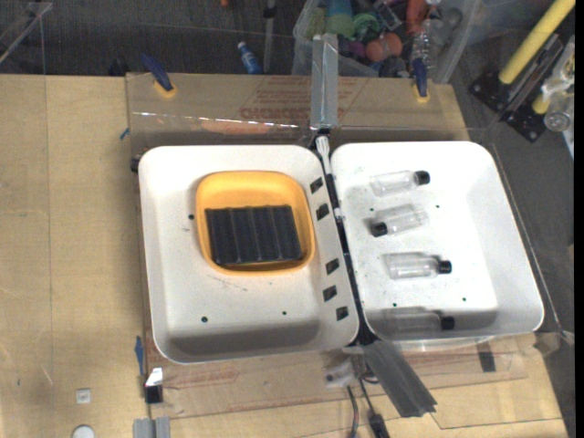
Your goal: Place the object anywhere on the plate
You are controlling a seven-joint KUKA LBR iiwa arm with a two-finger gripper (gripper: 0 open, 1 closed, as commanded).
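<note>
Four clear vials with black caps lie in the right bin [511, 245], each on its side. The nearest vial [412, 320] rests along the bin's near wall, cap to the right. Next back, the second vial [411, 265] lies on the bin floor, cap also to the right. Behind it the third vial [400, 220] is slightly tilted, with its cap to the left, toward the divider. The farthest vial [394, 182] lies near the back of the floor, cap to the right. All four are apart from one another and none touches the plate.

One plate [251, 182], orange-yellow with rounded corners, sits in the left bin [169, 272], toward the middle and back of its floor. One dark ribbed slab [254, 234] lies flat on it and covers most of its centre.

Five small black tabs [330, 265] run along the divider between the two bins. Behind the bins stands a clear panel [228, 108] with a clamp at each end, and beyond it a tub of coloured toys [379, 16].
</note>
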